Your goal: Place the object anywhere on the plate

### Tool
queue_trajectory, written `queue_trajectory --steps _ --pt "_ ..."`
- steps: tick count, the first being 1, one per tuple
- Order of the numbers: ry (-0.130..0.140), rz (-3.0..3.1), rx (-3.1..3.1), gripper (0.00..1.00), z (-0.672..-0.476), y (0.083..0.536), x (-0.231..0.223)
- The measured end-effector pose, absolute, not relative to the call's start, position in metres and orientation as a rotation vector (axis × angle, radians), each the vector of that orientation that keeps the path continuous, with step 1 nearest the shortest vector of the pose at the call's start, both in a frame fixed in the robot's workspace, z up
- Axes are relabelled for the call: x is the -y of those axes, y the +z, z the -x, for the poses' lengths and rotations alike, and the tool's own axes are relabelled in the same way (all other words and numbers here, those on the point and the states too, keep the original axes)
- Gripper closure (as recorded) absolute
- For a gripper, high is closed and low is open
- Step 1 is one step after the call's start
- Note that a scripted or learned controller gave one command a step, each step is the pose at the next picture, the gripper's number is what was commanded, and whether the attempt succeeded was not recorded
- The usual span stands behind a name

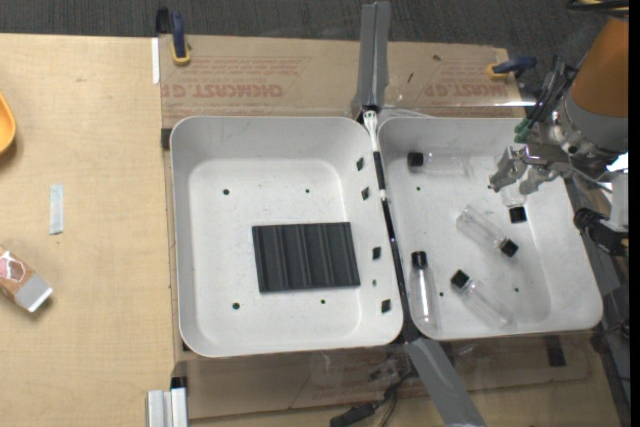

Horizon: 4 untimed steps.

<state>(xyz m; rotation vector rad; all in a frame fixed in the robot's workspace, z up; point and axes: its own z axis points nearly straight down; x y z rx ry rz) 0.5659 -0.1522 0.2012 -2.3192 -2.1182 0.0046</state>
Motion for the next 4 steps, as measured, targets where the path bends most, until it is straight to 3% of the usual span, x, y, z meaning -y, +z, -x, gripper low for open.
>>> queue_trajectory --steps 1,2,3,4 --pt "0.004 2.157 2.283 1.0 -0.517 0.267 0.083" --pt "0.005 2.057 2.372 1.0 -0.478 0.289 0.032" --pt "0.005 2.266 2.176 1.0 -0.478 0.324 -0.039" --pt "0.009 2.38 2.05 1.0 -0.477 0.277 -0.117"
